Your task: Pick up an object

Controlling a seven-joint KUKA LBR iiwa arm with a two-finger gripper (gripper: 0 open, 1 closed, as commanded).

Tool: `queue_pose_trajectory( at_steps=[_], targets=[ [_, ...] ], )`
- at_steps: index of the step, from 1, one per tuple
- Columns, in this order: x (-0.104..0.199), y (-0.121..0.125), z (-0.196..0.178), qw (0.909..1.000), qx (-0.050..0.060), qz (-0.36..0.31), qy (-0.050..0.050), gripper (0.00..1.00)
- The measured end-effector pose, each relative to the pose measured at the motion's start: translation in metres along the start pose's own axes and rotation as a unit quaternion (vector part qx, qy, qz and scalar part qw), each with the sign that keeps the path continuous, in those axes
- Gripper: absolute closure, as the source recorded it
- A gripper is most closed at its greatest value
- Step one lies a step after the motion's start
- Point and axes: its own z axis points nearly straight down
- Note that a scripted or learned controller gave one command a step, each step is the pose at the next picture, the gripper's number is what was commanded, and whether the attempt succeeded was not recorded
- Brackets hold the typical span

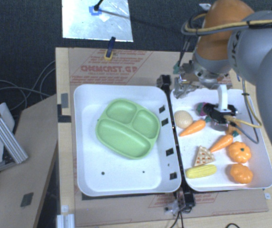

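Observation:
The right bin (264, 175) holds several toy foods. A pale egg-shaped piece (183, 118) lies near its left wall, with a carrot (193, 127) just below it. A second carrot (220, 143), a pizza wedge (203, 156), a corn cob (201, 171) and two orange pumpkins (239, 151) (240, 174) fill the front part. A dark purple piece (203, 109) is partly hidden behind the robot's hardware. My gripper (183, 87) hangs over the bin's back left corner, above and behind the egg-shaped piece, with nothing seen in it.
The left bin (86, 175) carries a green divided plate (128, 128). A black divider with clips (170, 127) runs between the bins. The arm's grey body covers the back right. A silver sheet (97, 13) lies beyond the bench.

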Motion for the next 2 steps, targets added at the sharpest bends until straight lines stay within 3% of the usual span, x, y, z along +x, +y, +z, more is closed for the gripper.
queue_pose_trajectory(
  at_steps=[1,2],
  targets=[
    [0.048,0.000,-0.001,1.0000,-0.001,0.000,0.000,1.00],
    [0.081,-0.016,0.000,1.0000,0.000,0.001,0.000,1.00]
  ],
)
